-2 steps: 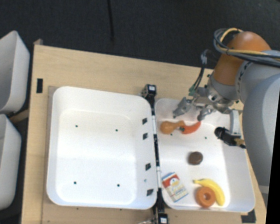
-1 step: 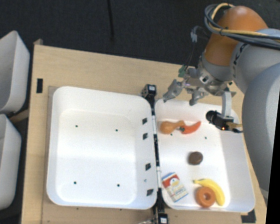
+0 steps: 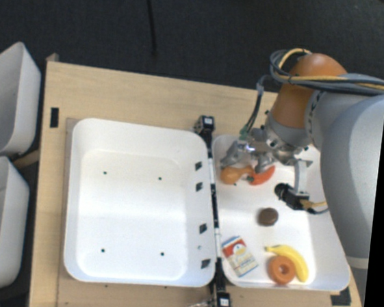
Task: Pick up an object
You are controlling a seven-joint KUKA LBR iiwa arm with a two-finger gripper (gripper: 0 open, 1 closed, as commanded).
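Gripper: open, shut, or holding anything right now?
Gripper: low in the right bin, over the orange and red items; open or shut cannot be told.

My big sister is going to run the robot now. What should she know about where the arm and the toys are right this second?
Gripper: low in the right bin, at its far left corner, right over an orange roundish object and a red-orange piece. Whether the fingers are open or shut can't be made out, so no grasp is confirmed.
Other things in the right bin: a dark brown ball in the middle; a banana, an orange ring and a small box along the near edge.
Done: arm is down at the objects.
Left: close on one thing, lift it clear and check that it came up.
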